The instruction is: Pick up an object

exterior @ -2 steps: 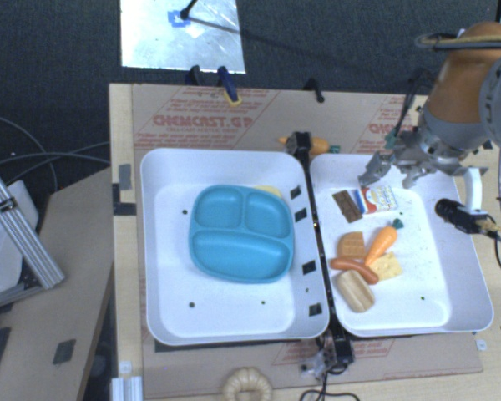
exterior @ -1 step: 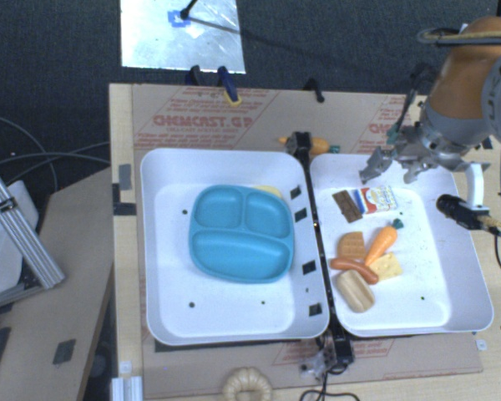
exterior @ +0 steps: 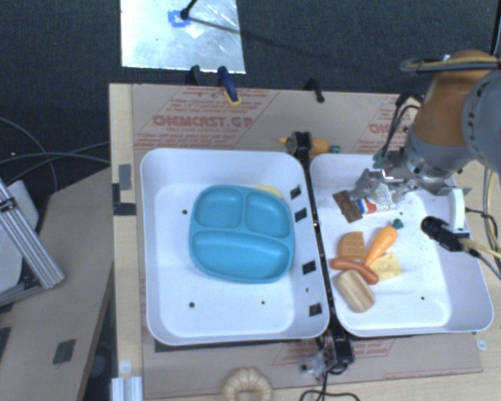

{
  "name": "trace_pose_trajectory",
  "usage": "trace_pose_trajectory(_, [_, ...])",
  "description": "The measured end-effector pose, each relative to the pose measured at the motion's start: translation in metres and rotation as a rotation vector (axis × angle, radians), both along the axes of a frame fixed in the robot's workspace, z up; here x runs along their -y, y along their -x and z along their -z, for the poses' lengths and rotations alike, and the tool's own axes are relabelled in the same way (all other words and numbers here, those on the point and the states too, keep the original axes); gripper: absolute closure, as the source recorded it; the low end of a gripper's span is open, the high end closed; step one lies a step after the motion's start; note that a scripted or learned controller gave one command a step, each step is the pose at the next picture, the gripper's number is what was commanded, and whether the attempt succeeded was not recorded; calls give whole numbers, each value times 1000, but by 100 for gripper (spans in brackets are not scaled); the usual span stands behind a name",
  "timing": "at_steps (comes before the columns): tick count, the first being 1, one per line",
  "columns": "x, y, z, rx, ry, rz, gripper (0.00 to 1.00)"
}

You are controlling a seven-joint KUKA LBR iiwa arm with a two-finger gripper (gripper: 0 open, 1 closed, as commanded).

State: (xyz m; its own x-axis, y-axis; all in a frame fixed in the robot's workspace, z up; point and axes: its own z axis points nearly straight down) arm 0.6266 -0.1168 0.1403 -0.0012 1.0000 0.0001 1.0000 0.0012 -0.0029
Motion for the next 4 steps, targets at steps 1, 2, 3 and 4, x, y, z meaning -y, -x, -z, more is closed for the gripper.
trace_pose_trajectory(1, [1,-2,48,8,4,0,0])
trace_pose_trajectory(2, [3,-5,32,20,8,1,100])
trace_pose_trajectory(3, [0,-4,-12,7,0,-2,100])
trace_pose_trajectory(4, [5,-11,-58,8,1,-3,100])
